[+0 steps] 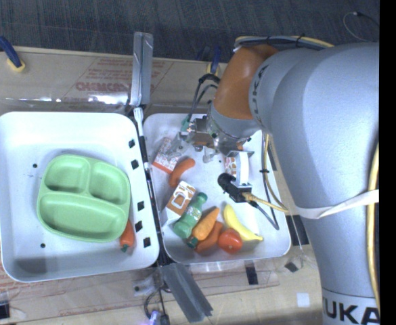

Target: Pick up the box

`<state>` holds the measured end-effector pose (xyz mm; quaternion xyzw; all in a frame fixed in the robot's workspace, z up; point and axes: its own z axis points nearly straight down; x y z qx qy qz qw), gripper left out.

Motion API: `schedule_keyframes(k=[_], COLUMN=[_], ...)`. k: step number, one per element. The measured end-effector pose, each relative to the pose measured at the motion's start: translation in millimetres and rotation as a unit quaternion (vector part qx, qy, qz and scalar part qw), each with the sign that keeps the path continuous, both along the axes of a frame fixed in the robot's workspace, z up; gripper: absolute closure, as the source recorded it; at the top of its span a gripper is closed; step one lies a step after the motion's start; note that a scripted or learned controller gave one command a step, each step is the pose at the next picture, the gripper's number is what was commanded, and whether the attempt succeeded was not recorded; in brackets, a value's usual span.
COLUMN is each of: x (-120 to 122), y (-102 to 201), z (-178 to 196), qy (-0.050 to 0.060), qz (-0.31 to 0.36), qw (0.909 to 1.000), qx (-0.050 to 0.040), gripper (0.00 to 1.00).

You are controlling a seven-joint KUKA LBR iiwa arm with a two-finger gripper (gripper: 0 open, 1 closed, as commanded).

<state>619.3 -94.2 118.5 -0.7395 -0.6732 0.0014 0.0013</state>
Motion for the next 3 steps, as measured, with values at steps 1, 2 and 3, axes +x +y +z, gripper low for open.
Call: schedule_keyframes(k=[1,2,3], x=[39.7,41.1,41.1], y=[3.8,5.6,5.8], z=[-22.4,-10.5,-10.5], qy=[-0.004,-0.005,-0.005], qz=[-0.002,0.001,0.001], qw=[1.0,1.0,1.0], qx=[0.0006,0.0015,0.0015], gripper=[0.0,1.0,0.0])
